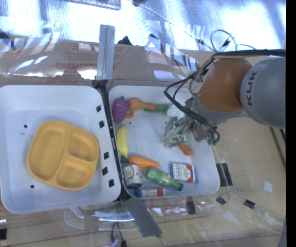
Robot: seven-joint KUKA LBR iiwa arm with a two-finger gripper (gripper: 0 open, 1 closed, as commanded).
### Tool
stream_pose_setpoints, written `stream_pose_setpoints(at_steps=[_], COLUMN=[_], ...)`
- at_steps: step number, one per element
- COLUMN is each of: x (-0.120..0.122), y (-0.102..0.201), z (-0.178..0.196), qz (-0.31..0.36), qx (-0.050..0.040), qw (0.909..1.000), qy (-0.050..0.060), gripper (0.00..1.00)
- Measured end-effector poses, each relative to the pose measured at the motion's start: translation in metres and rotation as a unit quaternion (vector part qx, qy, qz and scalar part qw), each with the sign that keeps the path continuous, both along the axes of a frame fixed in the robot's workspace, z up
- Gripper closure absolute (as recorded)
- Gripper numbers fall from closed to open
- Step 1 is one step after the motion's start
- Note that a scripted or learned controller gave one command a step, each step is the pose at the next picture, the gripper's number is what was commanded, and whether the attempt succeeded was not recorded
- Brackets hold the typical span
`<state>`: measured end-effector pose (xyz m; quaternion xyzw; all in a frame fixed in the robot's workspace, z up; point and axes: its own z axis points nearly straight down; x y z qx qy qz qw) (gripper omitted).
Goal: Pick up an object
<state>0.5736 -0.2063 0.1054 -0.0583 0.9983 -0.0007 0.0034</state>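
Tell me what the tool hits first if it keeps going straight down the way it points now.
Most likely the small orange piece of toy food lying on the floor of the right white bin. The tool points down just beside it, so it may instead meet bare bin floor; depth is unclear from this slanted view.

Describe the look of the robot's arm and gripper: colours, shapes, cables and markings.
The arm is rounded and grey, with black letters "KUK" on its side and a wide orange band above the wrist. Black cables loop beside the band. The gripper is small, metallic grey, with clustered parts.
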Motion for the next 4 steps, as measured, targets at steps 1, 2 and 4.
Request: stream_pose_setpoints(at_steps=[1, 2, 4], x=[0.042, 0.071, 0.079], y=[0.065, 0.012, 0.051], z=[0.135, 0.106, 0.117], qz=[-0.013, 0.018, -0.009], qx=[-0.0006, -0.0003, 0.0001], qw=[0.9999, 0.9998, 1.0000], qy=[-0.005, 0.003, 0.001], gripper=[1.00, 1.00, 1.00])
